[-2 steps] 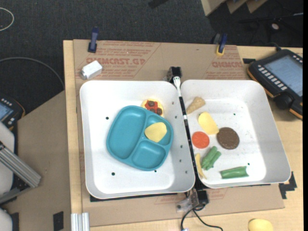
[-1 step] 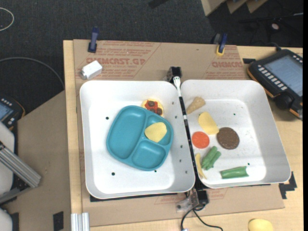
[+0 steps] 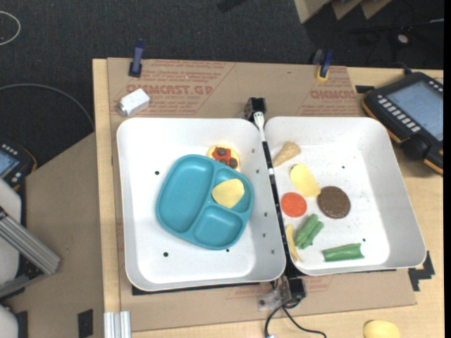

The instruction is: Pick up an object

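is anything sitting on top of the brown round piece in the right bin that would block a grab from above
Nothing visible covers the brown round piece. It lies flat on the right bin floor, open from above. Its closest neighbours, the orange disc and yellow piece, lie to its left, apart from it.

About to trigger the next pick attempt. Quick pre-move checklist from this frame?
1. Targets present in the right bin: ok. It holds a tan wedge, yellow piece, orange disc, brown disc and two green pieces.
2. Spacing for a grasp: not ok for the orange disc and yellow piece, which touch or nearly touch; ok for the brown disc.
3. Left bin contents: ok. Blue divided tray carries a yellow item; a red-and-yellow item lies at its far edge.
4. Pieces near walls: not ok. The right-hand green piece lies close to the near wall.
5. Gripper state: cannot tell.
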Robot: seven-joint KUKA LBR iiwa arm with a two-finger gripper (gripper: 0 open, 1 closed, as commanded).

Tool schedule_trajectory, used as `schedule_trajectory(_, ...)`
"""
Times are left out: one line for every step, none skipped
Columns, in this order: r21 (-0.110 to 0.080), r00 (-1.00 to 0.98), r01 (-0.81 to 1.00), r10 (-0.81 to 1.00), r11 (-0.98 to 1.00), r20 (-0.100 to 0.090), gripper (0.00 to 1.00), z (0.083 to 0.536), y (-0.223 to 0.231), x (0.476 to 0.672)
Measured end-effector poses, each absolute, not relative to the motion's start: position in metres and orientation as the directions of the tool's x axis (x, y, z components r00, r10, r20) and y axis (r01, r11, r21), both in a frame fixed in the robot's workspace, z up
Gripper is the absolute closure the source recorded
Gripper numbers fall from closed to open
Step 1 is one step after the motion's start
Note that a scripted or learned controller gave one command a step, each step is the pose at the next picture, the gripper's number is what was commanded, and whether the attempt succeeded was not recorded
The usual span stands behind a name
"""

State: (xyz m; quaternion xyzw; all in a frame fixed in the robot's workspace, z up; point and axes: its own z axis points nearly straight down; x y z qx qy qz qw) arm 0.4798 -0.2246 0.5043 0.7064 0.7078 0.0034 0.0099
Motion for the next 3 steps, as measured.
schedule_trajectory(-0.004,0.001,1.0,1.0,-0.001,0.002,1.0,0.398,-0.224,0.479)
schedule_trajectory(0.014,-0.002,1.0,1.0,0.002,-0.007,1.0,0.527,-0.224,0.48)
schedule_trajectory(-0.007,0.001,1.0,1.0,-0.001,0.003,1.0,0.41,-0.223,0.479)
